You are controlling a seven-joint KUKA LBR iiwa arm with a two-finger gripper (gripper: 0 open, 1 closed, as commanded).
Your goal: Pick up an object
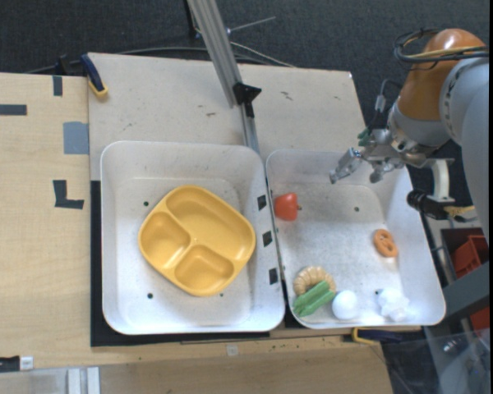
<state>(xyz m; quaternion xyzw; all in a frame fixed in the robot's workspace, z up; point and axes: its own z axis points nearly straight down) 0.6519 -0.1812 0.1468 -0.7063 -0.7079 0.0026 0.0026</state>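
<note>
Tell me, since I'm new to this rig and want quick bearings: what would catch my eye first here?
The yellow divided plate stands out most, lying in the middle of the left bin. Next comes the small red tomato-like toy at the left wall of the right bin, with the orange piece near the right wall. The end effector hangs over that bin's far end, nothing between its fingers.

The right bin's (357, 212) middle lies open, with the red object (286, 206) by its left wall, the orange piece (384, 242) right, and clutter (345, 300) along the near edge
</note>
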